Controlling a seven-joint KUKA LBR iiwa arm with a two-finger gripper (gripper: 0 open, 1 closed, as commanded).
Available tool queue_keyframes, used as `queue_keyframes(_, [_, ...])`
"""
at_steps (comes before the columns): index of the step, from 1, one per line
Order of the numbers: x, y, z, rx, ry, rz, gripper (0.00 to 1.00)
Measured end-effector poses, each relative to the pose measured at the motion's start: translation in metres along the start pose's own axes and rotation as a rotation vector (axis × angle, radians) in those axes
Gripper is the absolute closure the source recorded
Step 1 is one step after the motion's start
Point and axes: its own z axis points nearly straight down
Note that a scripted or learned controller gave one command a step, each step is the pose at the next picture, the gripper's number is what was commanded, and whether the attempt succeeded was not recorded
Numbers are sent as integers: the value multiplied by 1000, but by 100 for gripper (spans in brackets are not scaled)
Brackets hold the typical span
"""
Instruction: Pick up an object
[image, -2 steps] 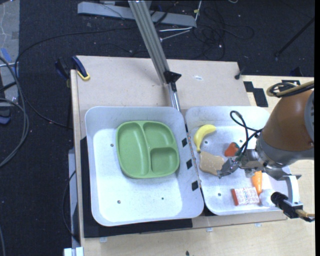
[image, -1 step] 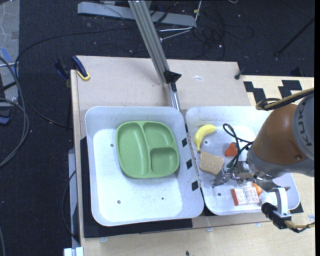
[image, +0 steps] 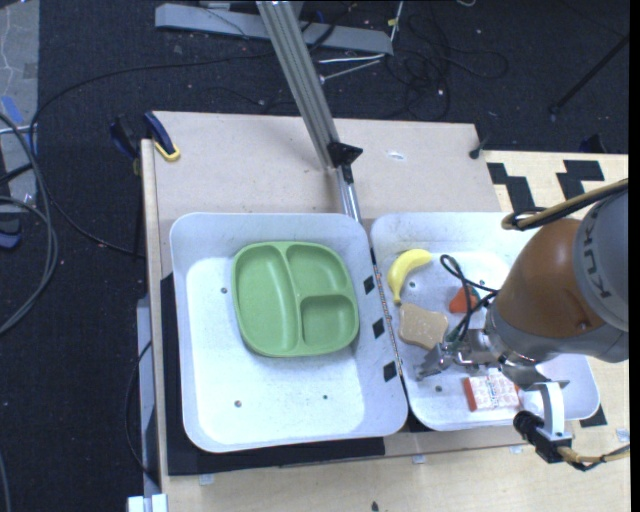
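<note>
Fixed overhead camera, slanted down, both bins (image: 200, 300) in frame

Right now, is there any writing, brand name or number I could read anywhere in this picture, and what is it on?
"KU": large pale letters on the grey arm, cut off by the picture's edge, so the rest of the word cannot be read.
Red and white packet in the right bin: it bears print, too small and blurred to read.
Black and white squares on the bench: a pattern, no letters.
Green plate, banana: no text.
</note>
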Motion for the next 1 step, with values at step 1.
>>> queue_keyframes(1, [-1, 1, -12, -5, -3, 3, 100])
